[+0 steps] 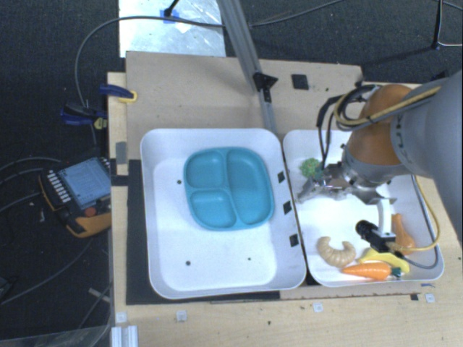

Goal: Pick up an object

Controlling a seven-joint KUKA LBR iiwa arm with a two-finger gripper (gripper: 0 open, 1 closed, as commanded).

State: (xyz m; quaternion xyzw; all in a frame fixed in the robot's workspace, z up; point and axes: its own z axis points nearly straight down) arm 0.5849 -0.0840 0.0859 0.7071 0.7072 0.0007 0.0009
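My gripper (313,187) is down in the right bin (432,262), near its left wall. A small green broccoli floret (311,168) lies just behind the gripper tip, close to it or touching it; which, I cannot tell. Along the bin's front lie a tan croissant-shaped piece (337,251), an orange carrot (369,270) and a yellow banana-like piece (384,257). Another orange piece (402,235) lies to the right, under the arm's bracket.
The left bin (217,277) holds a blue divided plate (228,188). The grey and orange arm (394,132) covers the back right of the right bin. A grey pole (242,38) slants over the bench behind the bins.
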